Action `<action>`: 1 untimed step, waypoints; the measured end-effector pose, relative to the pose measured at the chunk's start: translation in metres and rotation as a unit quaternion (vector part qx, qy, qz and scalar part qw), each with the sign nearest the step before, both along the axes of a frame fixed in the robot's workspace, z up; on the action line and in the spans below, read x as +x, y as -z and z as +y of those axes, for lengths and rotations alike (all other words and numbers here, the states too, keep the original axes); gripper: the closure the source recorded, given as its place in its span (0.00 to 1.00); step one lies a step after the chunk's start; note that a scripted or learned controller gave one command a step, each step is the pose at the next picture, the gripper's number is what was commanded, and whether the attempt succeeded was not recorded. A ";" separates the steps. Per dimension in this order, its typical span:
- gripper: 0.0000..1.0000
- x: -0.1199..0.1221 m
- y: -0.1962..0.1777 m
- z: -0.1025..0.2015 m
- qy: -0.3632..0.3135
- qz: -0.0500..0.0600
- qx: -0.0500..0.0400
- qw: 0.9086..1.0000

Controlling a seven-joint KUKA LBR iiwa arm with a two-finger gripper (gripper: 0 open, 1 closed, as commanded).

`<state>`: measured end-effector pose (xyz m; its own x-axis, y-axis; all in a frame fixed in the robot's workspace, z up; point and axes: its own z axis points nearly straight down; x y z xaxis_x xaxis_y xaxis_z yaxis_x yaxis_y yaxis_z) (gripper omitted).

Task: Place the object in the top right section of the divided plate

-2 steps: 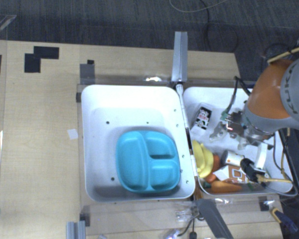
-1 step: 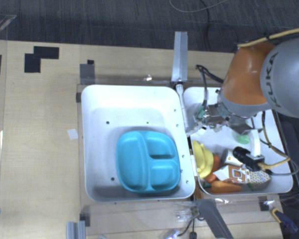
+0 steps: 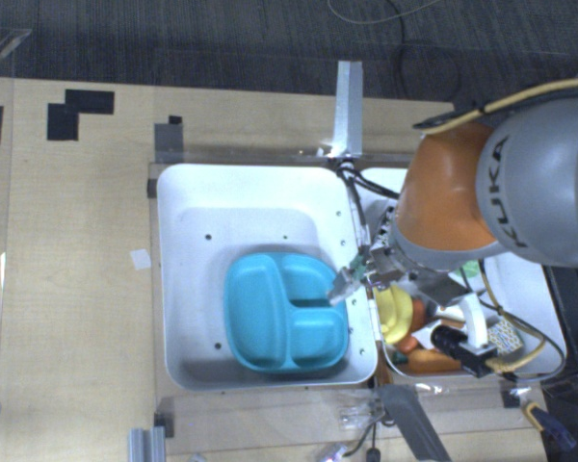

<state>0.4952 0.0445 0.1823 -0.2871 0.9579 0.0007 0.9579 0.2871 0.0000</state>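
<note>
Hovering at the blue plate, the claw should centre over its top right section; grip unclear.

From my station, the only lettering I can read is "KUKA", printed sideways on the grey arm.

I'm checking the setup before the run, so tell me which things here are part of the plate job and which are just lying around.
Part of the job:
blue divided plate in the left bin
gripper by the plate's right edge

Lying about:
yellow item and orange item in the right bin
cable on the floor
</note>
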 end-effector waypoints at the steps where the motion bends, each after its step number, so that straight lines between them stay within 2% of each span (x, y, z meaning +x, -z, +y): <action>1: 0.00 0.016 -0.001 -0.082 -0.129 -0.002 -0.001 0.992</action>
